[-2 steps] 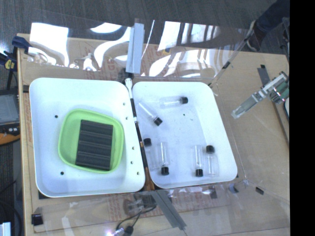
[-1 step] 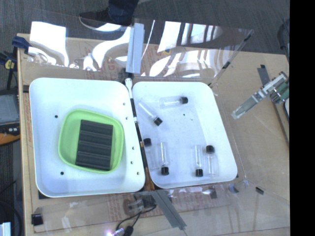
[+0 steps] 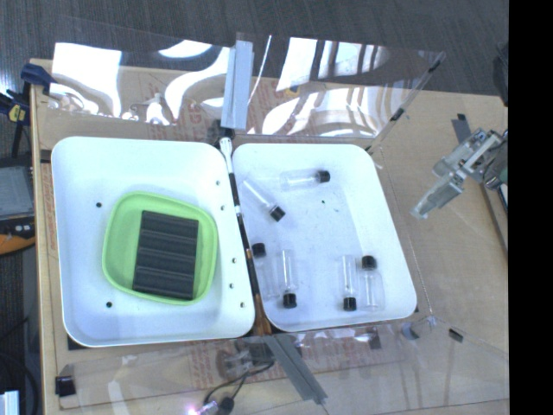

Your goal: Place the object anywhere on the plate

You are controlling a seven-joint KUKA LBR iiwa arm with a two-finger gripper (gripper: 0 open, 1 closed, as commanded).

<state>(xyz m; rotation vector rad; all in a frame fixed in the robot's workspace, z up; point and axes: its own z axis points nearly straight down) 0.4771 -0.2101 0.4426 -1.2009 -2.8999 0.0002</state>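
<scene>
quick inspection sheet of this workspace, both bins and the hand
surface: wooden bench bearing a left white bin and a right white bin, side by side
job's things: green plate in the left bin, a dark ribbed block lying on it; clear vials with black caps in the right bin, such as one near its top
clutter: a loose black cap in the right bin
grippers: hand off to the right, outside both bins, holding nothing
cables: thin leads at the bottom edge
surroundings: clear panel behind the bins
</scene>
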